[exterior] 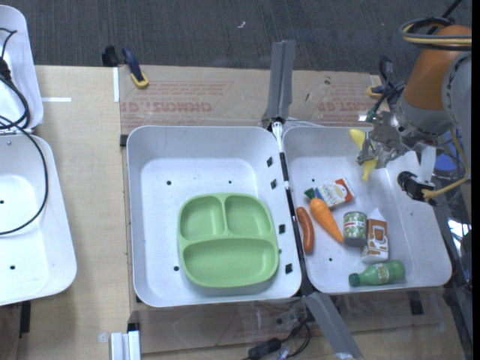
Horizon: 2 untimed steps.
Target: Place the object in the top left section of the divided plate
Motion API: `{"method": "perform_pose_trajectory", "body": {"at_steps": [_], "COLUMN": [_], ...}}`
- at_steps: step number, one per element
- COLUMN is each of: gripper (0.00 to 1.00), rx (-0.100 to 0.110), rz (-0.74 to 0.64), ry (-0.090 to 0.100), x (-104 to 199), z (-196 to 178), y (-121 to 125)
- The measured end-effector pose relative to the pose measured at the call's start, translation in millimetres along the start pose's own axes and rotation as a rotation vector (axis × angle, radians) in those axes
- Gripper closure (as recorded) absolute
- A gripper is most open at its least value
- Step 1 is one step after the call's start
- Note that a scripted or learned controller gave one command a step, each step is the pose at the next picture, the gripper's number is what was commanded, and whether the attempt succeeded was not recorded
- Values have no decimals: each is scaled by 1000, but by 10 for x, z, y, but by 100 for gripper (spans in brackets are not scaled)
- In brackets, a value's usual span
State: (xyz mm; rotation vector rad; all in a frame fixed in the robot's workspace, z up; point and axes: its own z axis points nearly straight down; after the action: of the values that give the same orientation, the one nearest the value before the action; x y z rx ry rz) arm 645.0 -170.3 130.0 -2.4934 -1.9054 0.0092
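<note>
Green bottle (377, 274) lies well below the hand (373, 154).

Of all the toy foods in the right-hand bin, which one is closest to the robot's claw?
The yellow banana, at the bin's far edge right beside the gripper. The carrot, sausage, can and green bottle all lie nearer the front.

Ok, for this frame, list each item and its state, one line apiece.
Green plate: flat in left bin, sections bare.
Banana: at the gripper, upper right bin; grasp unclear.
Carrot: lying in right bin.
Sausage: lying by the divider.
Can: upright.
Green bottle: on its side.
Carton: lying down.
</note>
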Motion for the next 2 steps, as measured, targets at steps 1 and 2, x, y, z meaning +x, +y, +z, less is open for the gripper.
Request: {"method": "perform_pose_trajectory", "body": {"at_steps": [1,2], "gripper": [100,100], "rx": [0,-3], "rz": [123,-103], "ry": [1,-1], "x": [616,1391], "z": [-591,-594], "y": [-992,-559]}}
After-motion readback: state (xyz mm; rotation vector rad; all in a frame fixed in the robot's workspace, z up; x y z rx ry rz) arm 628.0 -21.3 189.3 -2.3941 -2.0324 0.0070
